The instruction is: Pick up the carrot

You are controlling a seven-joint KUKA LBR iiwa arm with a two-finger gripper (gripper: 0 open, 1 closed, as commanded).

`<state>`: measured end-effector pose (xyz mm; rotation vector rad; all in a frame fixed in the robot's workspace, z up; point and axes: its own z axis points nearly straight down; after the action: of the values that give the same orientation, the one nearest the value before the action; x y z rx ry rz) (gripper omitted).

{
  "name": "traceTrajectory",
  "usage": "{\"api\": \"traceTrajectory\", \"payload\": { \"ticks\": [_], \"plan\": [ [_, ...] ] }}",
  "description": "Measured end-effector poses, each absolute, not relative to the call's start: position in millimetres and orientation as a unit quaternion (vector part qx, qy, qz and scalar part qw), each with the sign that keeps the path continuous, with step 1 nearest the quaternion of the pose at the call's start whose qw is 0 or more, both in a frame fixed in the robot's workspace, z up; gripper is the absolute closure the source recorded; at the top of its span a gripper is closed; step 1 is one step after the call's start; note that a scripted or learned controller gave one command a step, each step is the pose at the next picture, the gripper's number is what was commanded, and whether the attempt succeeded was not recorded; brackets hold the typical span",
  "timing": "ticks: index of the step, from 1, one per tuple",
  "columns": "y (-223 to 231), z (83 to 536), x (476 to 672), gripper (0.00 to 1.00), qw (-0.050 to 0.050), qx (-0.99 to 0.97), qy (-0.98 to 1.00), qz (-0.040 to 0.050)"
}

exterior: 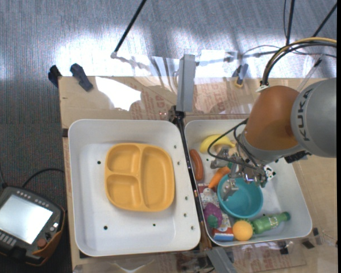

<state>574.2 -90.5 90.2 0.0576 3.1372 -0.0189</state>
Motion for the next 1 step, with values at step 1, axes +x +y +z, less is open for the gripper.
{"api": "traceTrajectory", "payload": {
  "ticks": [1],
  "plan": [
    [-92.8,91.5,562.0,0.0,0.008,0.052,0.999,-0.0057]
  ]
}}
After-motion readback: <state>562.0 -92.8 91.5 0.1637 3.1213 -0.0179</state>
